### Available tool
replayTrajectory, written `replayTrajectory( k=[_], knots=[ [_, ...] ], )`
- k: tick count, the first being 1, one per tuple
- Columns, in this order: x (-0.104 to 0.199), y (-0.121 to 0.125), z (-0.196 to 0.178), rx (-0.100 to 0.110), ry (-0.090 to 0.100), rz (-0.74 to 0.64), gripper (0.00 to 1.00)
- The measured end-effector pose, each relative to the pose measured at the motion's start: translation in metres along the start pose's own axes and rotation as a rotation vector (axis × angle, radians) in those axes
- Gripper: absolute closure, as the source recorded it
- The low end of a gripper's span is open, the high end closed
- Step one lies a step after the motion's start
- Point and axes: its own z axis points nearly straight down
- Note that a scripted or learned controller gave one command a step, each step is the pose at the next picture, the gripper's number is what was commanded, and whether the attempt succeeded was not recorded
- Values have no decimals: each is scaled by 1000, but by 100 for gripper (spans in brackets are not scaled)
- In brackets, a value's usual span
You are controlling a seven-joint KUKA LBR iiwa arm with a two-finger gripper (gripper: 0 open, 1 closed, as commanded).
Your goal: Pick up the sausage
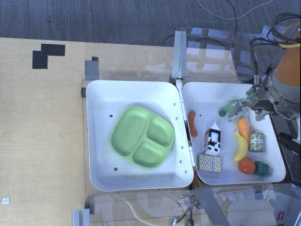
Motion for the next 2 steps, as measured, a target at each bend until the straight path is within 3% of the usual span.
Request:
replayTrajectory(
  k=[1,2],
  knots=[
    [18,-10,94,1,1,-53,0],
    [10,28,167,-11,0,-33,0]
  ],
)
